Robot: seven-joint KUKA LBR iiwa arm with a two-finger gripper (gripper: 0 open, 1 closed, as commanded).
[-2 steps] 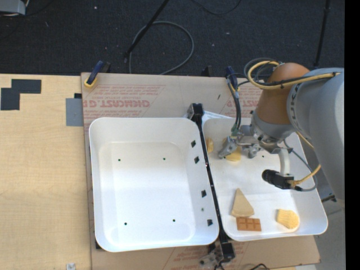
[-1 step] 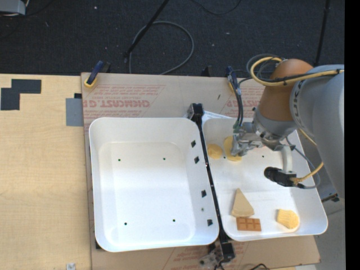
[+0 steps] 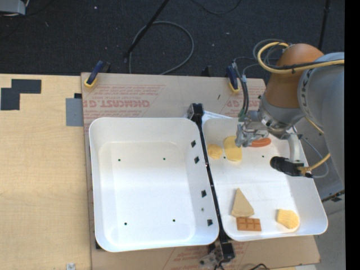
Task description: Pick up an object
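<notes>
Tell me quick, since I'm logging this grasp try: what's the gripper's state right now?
Gripper: low in the right bin, right over the round yellow piece; whether it is open, shut or holding it cannot be told.

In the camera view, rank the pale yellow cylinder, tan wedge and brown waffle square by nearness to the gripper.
1. Pale yellow cylinder, directly beside the gripper, right bin's far end.
2. Tan wedge, toward the near end.
3. Brown waffle square, just beyond the wedge, at the near rim.
</notes>
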